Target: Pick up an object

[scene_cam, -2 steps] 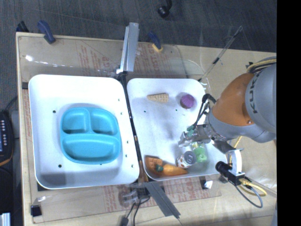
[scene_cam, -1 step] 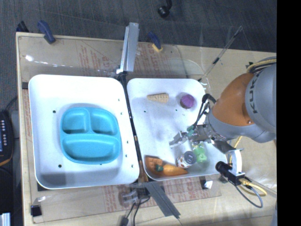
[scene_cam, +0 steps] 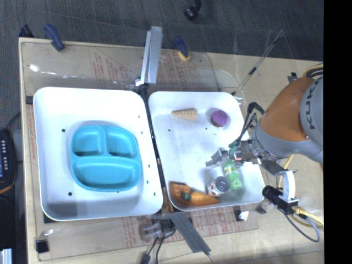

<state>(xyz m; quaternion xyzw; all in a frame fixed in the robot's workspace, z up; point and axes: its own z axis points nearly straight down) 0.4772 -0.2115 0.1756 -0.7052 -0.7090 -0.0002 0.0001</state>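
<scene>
Gripper is parked low by the right bin's right wall, how far it's opened can't be told, and the green toy near the front-right corner could easily get nudged aside instead of grabbed.

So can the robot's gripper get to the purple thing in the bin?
Probably yes. The purple thing sits alone near the far edge of the right bin, with nothing on top of it. The gripper hangs in the same bin, with bare white floor between them.
</scene>
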